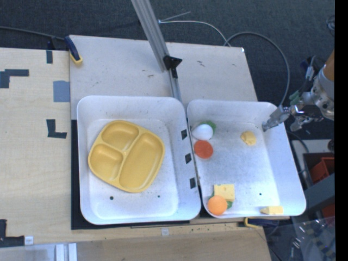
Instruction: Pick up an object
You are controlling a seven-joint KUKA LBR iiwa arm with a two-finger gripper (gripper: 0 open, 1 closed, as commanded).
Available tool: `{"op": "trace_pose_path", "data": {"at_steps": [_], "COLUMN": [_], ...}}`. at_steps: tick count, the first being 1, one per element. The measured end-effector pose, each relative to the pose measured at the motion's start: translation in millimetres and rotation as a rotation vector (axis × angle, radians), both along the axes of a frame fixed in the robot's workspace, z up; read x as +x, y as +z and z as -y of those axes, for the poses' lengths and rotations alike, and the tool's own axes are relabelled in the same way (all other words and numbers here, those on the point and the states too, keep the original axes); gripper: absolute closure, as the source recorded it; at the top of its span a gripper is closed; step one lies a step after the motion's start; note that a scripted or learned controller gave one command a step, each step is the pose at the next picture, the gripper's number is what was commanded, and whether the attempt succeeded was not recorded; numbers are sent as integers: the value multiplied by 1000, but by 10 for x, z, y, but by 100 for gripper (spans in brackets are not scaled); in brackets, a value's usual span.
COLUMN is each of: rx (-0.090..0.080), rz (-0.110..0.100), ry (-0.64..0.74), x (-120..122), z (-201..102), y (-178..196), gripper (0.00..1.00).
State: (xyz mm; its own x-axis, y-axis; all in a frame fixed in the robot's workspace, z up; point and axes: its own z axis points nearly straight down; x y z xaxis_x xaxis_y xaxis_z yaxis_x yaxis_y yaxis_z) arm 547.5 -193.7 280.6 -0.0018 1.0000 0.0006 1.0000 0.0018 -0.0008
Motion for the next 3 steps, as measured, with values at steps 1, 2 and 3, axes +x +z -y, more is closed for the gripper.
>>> {"op": "trace_pose_path", "data": {"at_steps": [1,2,3], "rx": [3,1,2], "rz": [-10,-3,10], "ry": [2,0,10], "x": [-173,-154,646], "z": [-938,-914,-1743], "y": [-1595,-1452,-886], "gripper": [0,100,100]}}
